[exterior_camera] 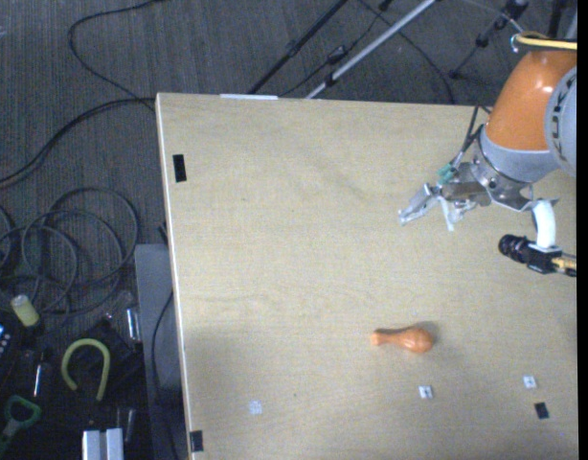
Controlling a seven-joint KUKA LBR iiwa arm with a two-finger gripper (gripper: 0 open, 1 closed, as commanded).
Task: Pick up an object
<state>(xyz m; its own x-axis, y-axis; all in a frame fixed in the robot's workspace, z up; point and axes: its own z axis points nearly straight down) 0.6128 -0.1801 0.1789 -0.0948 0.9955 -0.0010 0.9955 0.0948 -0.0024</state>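
Observation:
A small orange gourd-shaped object (405, 339) lies on its side on the pale wooden bench top (294, 257), in the lower right part of the view, its thin neck pointing left. My gripper (427, 217) hangs at the right, well above and behind the object and apart from it. Its two metal fingers are spread open with nothing between them. The grey wrist with the orange band (526, 108) rises behind it toward the upper right corner.
A black and yellow fitting (533, 252) juts out below the wrist. Small white tags (425, 391) and black marks (179, 168) dot the bench top. Beyond the bench's left edge, cables and tools (64, 257) lie on the dark floor.

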